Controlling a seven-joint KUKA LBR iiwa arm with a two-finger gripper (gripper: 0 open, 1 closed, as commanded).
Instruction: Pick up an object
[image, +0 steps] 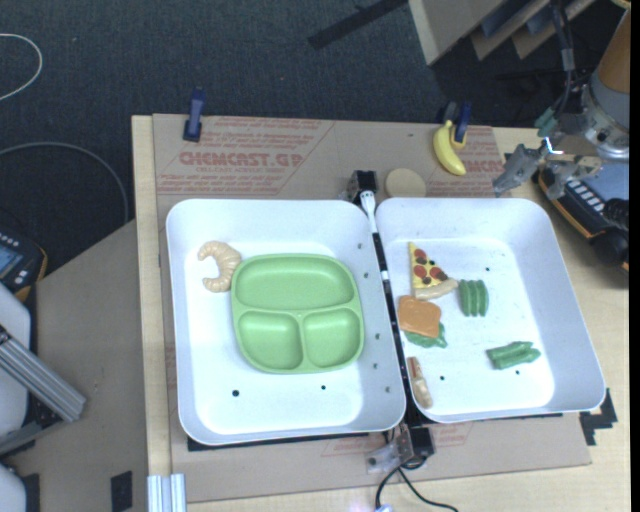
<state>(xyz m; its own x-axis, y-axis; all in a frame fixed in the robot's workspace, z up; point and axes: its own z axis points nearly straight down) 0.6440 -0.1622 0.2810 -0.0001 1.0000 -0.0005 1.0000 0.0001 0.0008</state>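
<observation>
**Two bins loaded, arm parked off the far right corner**

The gripper (520, 168) sits outside the bins, above the bench just past the back right corner of the right bin (575, 330), with the arm's body at the frame's upper right. Whether it is open or closed cannot be told from this angle; nothing is seen in it. The space over both bins is unobstructed.

The left bin (190, 330) holds a green divided plate (298, 312) with three compartments, one long and two smaller, lying flat near the middle. A tan croissant (219, 264) rests just beside the plate's upper left edge, curled like a crescent.

The right bin carries the small toy foods. A pizza slice (428, 271) lies near the left wall, with an orange wedge (419, 316) below it sitting on a bit of green leaf (428, 339). A short bundle of green beans (472, 297) lies just right of the pizza slice, and a second green pod piece (513, 353) sits apart toward the lower right. A narrow tan strip (418, 382) rests against the left wall near the front corner.

On the cardboard (250, 150) behind the bins lie a yellow banana (449, 150) and a pale round disc (405, 183).
</observation>
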